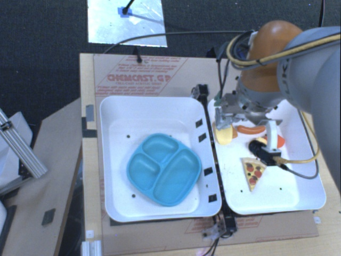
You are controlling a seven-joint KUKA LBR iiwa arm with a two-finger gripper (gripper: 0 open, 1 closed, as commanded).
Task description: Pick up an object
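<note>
Nearest the bottom of the frame, the front rims of the two white bins sit side by side on the brown bench board (160, 71), with a few black clips along the divider between them. In the left bin (114, 196) lies a blue divided tray (164, 168), three compartments, resting flat toward the bin's centre and slightly right. In the right bin (298, 196), lower middle, a toy pizza slice (253, 173) lies flat with its tip pointing toward the bottom of the frame, apart from everything above it. Just above it a black part (261, 150) of my own rig with a yellowish cable (303, 160) looping right crosses the bin floor. Higher still, a yellow toy food piece (224, 134) sits close to the divider at the bin's left edge, and beside it to the right an orange-red sausage-like toy (250, 129) lies lengthwise, with another orange-and-white item (275, 139) just to its right. My gripper (228, 113) hangs directly over the yellow piece, its metal body right above it; from this slant I cannot tell how my grip stands, nor whether I touch the yellow piece. Above that, my orange band (269, 52) and grey arm fill the upper right. Farthest, at the top of the frame, a shiny silver sheet (106, 20) lies on the dark floor covering.
</note>
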